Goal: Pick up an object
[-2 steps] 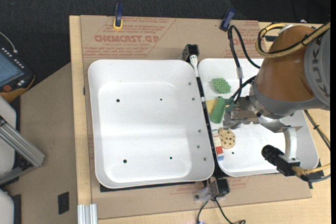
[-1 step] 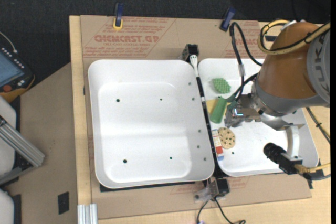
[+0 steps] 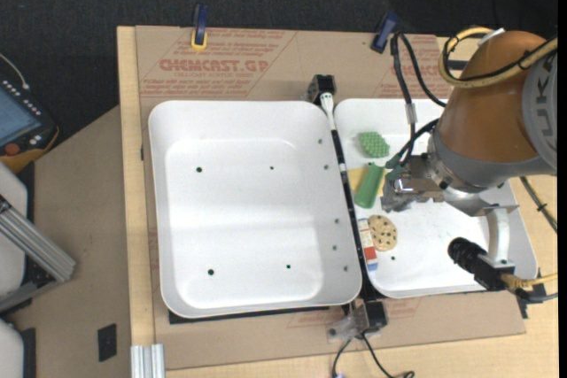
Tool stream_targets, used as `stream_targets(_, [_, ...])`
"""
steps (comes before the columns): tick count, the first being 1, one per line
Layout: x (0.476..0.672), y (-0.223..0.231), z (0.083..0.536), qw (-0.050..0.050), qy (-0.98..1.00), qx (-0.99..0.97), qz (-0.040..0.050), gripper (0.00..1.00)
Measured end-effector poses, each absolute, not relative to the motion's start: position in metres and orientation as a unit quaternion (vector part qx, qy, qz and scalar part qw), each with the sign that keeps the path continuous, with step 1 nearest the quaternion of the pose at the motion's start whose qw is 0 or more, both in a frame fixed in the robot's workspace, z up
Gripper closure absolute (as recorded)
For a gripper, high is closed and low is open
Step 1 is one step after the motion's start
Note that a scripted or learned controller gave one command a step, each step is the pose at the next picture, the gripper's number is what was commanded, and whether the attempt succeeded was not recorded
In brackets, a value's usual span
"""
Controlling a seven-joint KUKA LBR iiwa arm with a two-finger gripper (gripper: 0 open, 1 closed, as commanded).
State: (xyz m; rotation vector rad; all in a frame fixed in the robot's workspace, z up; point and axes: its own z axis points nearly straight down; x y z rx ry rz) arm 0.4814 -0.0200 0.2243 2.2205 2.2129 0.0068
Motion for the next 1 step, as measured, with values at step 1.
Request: stream_targets(1, [0.4821, -0.0199, 0.2343, 0.004, 0.706, 0.708, 0.0028, 1.0])
